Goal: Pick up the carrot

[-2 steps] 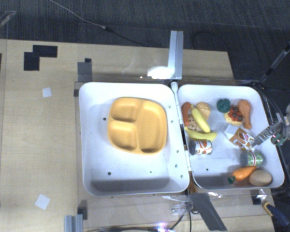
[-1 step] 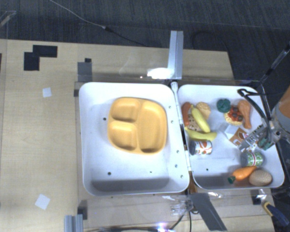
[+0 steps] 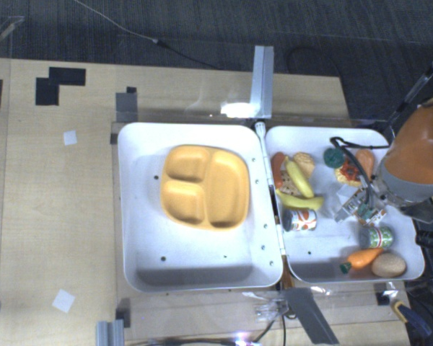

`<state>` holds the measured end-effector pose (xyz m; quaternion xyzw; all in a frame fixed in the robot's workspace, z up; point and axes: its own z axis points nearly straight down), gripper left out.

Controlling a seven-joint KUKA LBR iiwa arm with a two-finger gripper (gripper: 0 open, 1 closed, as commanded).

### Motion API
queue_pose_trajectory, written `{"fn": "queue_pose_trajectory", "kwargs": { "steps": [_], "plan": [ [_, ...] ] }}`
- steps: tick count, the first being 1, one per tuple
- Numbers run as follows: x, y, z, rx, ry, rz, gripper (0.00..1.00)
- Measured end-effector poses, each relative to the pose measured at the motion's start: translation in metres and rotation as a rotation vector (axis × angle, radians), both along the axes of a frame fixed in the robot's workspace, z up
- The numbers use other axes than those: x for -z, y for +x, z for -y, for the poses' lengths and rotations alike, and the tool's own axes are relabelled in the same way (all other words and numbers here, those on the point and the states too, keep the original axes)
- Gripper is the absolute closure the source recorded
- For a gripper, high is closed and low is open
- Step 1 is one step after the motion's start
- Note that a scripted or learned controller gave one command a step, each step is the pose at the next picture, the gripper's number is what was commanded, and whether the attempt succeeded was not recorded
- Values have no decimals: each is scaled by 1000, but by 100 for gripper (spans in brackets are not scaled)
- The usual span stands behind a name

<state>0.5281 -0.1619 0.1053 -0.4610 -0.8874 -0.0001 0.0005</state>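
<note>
No writing legible anywhere; the two cans carry printed labels, but the print is too small and blurred to read.

Carrot (image 3: 361, 259): small, orange, with a dark green stub at its left end. Lies near the front wall of the right bin (image 3: 310, 269), tilted slightly, green end lower left. Its right end touches or nearly touches a tan potato (image 3: 389, 265) in the bin's front right corner. Just above it, a can (image 3: 377, 236) with a green and white label, on its side.

Hand (image 3: 363, 204): in the right bin, below the arm's orange band (image 3: 418, 146), well above the carrot and apart from it. Metallic parts crowd together there; cannot tell if it is released or clenched. Nothing seen in its grasp.

Other contents of right bin: banana (image 3: 301, 184), curved, with a second yellow piece under it; a red item (image 3: 277, 166) at its left; a can (image 3: 303, 220) with a red and white label near the left wall; a dark green round item (image 3: 335, 156) and an orange-red item (image 3: 364, 161) at the back.

Left bin (image 3: 141, 265): holds a yellow divided tray (image 3: 206, 187), three compartments, set toward the back right.

Bench (image 3: 50, 215): pale wood, black tape patches at back left, small white squares on the left.
</note>
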Motion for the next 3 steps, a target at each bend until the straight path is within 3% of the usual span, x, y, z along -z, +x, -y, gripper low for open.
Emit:
{"fn": "queue_pose_trajectory", "kwargs": {
  "steps": [1,2,3],
  "plan": [
    [-15,-21,32,7,-3,7,100],
    [-83,-19,44,164,-4,12,100],
    [-84,-39,-3,165,-1,6,100]
  ]
}}
